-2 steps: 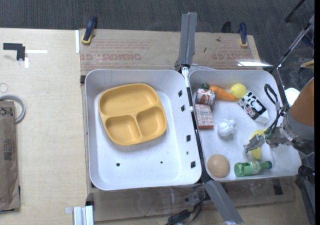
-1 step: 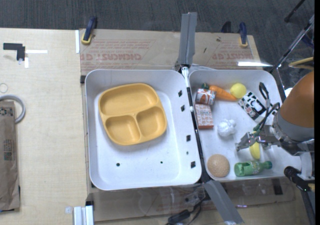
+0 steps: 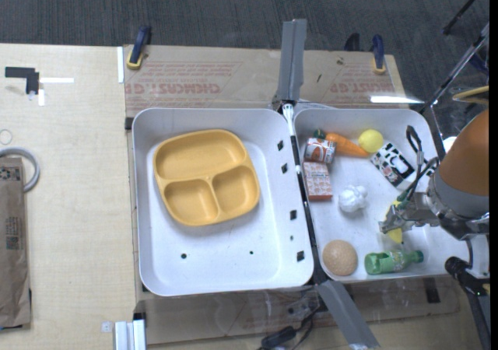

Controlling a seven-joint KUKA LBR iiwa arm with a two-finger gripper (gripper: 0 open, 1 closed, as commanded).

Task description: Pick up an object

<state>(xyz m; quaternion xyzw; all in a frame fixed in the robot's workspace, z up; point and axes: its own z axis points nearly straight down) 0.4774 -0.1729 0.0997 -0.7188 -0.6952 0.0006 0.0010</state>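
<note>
From my remote station I see the claw (image 3: 395,222) low over the right bin (image 3: 342,120), near its right wall. I cannot tell its state; nothing visibly sits in its grip. Just below the claw lies a green bottle (image 3: 393,260) on its side, with a yellow scrap (image 3: 397,235) between the two. Down and left of it sits a tan round object (image 3: 340,257). A white crumpled ball (image 3: 352,198) lies to its left. Up and left are a red carton (image 3: 317,181), a small can (image 3: 318,149), a carrot (image 3: 346,145) and a lemon (image 3: 371,140). A black-and-white box (image 3: 392,163) lies just above the claw. The yellow divided plate (image 3: 206,176) rests in the left bin (image 3: 156,263), well apart.
</note>
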